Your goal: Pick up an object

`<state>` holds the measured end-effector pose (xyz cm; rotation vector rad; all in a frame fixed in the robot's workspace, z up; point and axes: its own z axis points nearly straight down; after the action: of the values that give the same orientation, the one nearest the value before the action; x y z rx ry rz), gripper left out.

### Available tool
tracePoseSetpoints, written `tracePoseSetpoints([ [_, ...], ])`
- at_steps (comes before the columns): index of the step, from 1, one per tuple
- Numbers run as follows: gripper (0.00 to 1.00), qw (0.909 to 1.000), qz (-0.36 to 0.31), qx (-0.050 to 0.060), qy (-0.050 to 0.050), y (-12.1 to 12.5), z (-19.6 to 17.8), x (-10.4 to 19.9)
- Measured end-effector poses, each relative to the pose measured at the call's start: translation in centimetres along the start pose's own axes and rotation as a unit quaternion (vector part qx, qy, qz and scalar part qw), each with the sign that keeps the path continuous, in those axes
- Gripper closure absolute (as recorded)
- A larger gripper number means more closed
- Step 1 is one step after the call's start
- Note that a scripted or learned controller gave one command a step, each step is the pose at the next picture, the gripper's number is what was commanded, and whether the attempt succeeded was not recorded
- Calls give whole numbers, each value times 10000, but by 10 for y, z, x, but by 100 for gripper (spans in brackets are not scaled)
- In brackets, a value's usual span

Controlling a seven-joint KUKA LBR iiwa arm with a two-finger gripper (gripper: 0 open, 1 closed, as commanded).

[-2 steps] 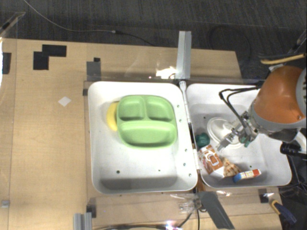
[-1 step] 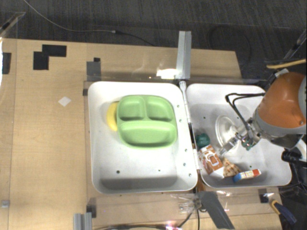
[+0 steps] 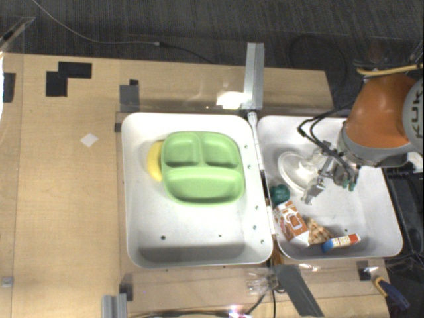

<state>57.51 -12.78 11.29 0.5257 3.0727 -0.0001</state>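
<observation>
1. The left bin (image 3: pixel 142 237) is being taken up by a green divided plate (image 3: pixel 201 165) lying over a yellow thing (image 3: pixel 154 161), of which a narrow edge is peeking out at the plate's left side. If that yellow thing were being aimed at, the plate's rim would likely be struck first, since the thing is being covered almost wholly.

2. Along the left wall of the right bin (image 3: pixel 377 234), a small dark green thing (image 3: pixel 279 193) is lying close to the divider. A grasp there is likely being crowded by the wall, and the thing could be pushed aside rather than gripped.

3. Below it, a red and white packet (image 3: pixel 289 219), a brownish snack piece (image 3: pixel 317 232) and a small tube with a blue cap (image 3: pixel 340 242) are lying near each other towards the bin's front. Two could be nudged at once, or the flat packet could be slid along the floor of the bin.

4. A clear, glassy thing (image 3: pixel 296 167) is sitting just left of the pincer (image 3: pixel 319 183). Its smooth curved surface is probably making slippage likely.

5. The pincer is hanging low over the right bin, beside the clear thing, with nothing being seen between its fingers; whether it is wide or narrow cannot be told. A close on empty air is the chief risk being run.
</observation>
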Motion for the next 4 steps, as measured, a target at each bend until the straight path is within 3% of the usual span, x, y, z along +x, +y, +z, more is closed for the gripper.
tracePoseSetpoints([
  [1, 0, 9887, 1456, 151, 327, 40, 20, -59],
  [2, 0, 9846, 1748, 21, -18, -40, 18, -11],
  [3, 0, 9971, 765, -5, -41, -3, 17, 28],
  [4, 0, 9744, 2248, 10, 4, 30, 19, -13],
])
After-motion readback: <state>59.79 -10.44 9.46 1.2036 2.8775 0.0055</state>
